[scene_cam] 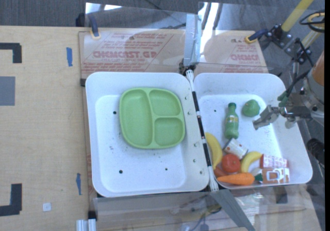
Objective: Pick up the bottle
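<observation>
**Inspector:** Start at the claw.

**Assistant:** The claw [266, 117] sits at the right of the frame, over the right bin [296, 86], grey metal with dull angular parts. Its two fingers look spread, and nothing lies between them. It is near a green lime [251, 108], a rounded, matte lump just to its left, but apart from it.

**Inspector:** The bottle?

**Assistant:** The bottle [231, 121] lies in the middle of the right bin, left of the lime and well left of the claw. Green cap, slim neck, green body with a yellow label; the print is too small to read.

**Inspector:** Other contents of that bin.

**Assistant:** Along the lower edge: a curved yellow banana [214, 148] at the left, a glossy red tomato [231, 164], a tapered orange carrot [237, 179], a second shorter banana [251, 160], and a small white and red carton [235, 147] just below the bottle. At the lower right is a red and white box [274, 168]; its lettering is illegible.

**Inspector:** The left bin?

**Assistant:** The left bin [98, 137] is white, speckled, with rounded corners. It holds a light green plate [152, 117], smooth plastic, divided into three compartments.

**Inspector:** Any writing?

**Assistant:** Red print on the brown board [129, 54] behind the bins, partly readable as "CHEMCAST GP". The bench [36, 137] at the left is pale wood with blue tape marks.
</observation>
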